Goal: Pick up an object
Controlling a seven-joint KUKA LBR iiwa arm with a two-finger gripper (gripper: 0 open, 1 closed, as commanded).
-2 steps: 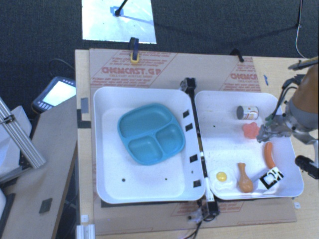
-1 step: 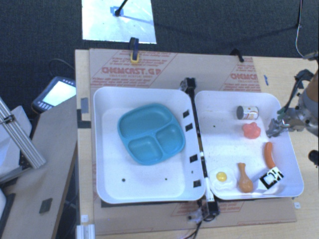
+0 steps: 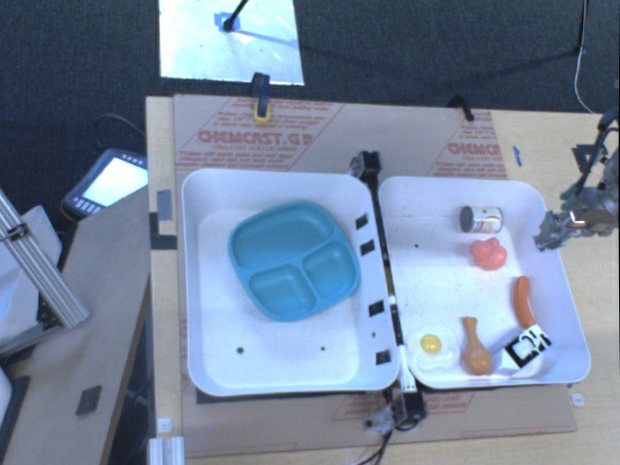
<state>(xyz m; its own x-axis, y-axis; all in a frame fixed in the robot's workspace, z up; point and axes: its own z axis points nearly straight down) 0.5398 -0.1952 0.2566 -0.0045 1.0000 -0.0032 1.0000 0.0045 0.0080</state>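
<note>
Lowest in the view, nearest the camera, a black-and-white block [image 3: 528, 345] lies in the near right corner of the right bin [image 3: 426, 260].

At the right edge, just outside that bin's far right rim, the pincer [image 3: 562, 226] hangs; I cannot tell how its jaws stand, because it is small and blurred. It carries nothing that I can see.

Closest to it in the bin are a small tin [image 3: 481, 220] on its side and a pink lump [image 3: 489, 254]. Next comes an orange sausage [image 3: 524, 301], then a drumstick [image 3: 474, 347] and a fried egg [image 3: 431, 344] near the front wall. All 6 look like light plastic toys.

I judge the sausage the easiest: stiff, thin, best taken across its middle. The tin may roll, and the egg is too flat.

A blue plate [image 3: 294, 260] with 3 compartments lies in the left bin [image 3: 208, 289] on the bench [image 3: 160, 260].
</note>
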